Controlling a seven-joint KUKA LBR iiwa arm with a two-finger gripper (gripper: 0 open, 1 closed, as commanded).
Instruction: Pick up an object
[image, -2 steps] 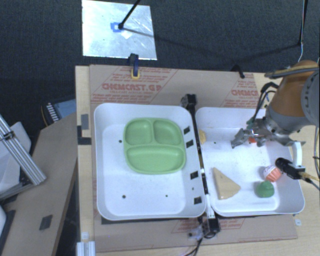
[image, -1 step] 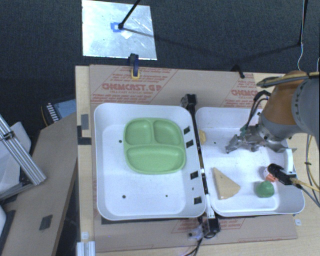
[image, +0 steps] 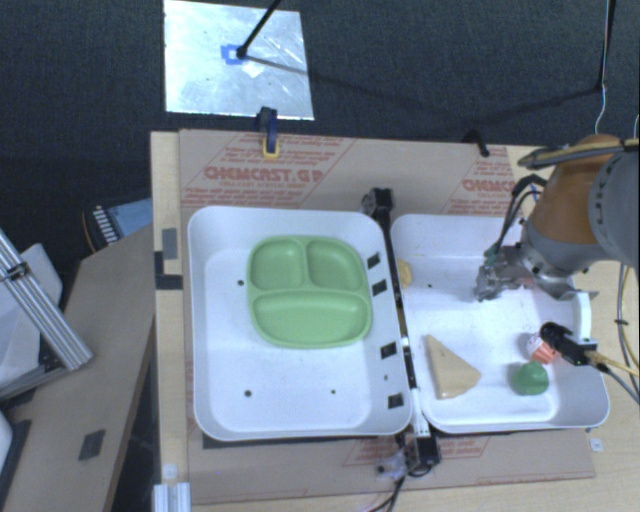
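Note:
In the right bin (image: 450, 245), my gripper (image: 486, 288) hangs low over the white floor near the bin's middle, with the grey arm reaching in from the right. A tan wedge (image: 451, 367) lies toward the front, below and left of the gripper. A green ball (image: 530, 378) rests at the front right, with a small orange and white piece (image: 541, 348) just above it. A small yellowish piece (image: 404, 272) sits against the bin's left wall. Nothing lies directly under the gripper.
The left bin (image: 220, 390) holds a green divided plate (image: 308, 292). A black divider with clips (image: 390, 300) runs between the bins. Black cables (image: 568, 347) cross the right bin's right rim near the orange piece.

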